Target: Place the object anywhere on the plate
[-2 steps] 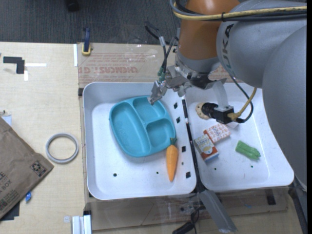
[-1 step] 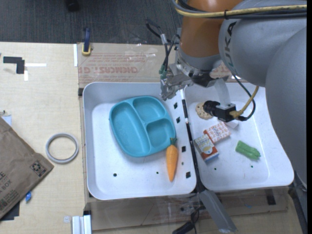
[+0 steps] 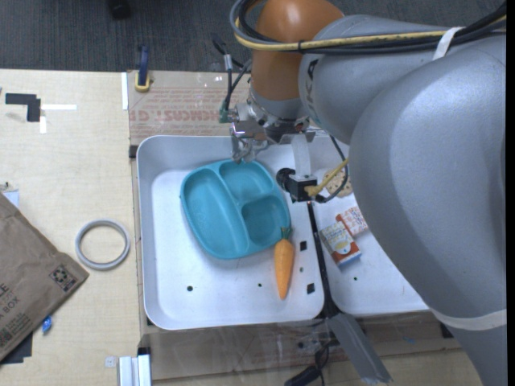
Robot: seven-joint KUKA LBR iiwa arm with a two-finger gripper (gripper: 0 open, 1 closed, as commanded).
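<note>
My arm (image 3: 402, 111) is the biggest thing here, a grey bulk coming in from the right and covering most of the right bin (image 3: 378, 284), with its orange band (image 3: 286, 34) sitting above the wrist near the top of the view. Black and yellow cables (image 3: 354, 39) run along it.

Below it lies the left bin (image 3: 161, 296), white and shallow, touching the right bin along a dark seam. Left of the bins the light wooden bench (image 3: 64, 167) carries a brown cardboard box (image 3: 28, 276) at the lower left edge and a grey ring of tape (image 3: 102, 243) just beside it.

Inside the left bin sits the blue plate (image 3: 229, 211), divided into compartments, tilted in the view and lying toward the bin's upper middle. The carrot (image 3: 283, 268), orange with a small green top, lies on the bin floor with its top touching the plate's lower right edge; its body points away from the plate, so it is beside the plate and not on it.

In the right bin a small red and white carton (image 3: 344, 236) lies near the seam.

My gripper (image 3: 244, 145) hangs over the plate's upper rim at the back of the left bin, well apart from the carrot. I cannot tell how it is set from this angle, and nothing shows in its grasp.
</note>
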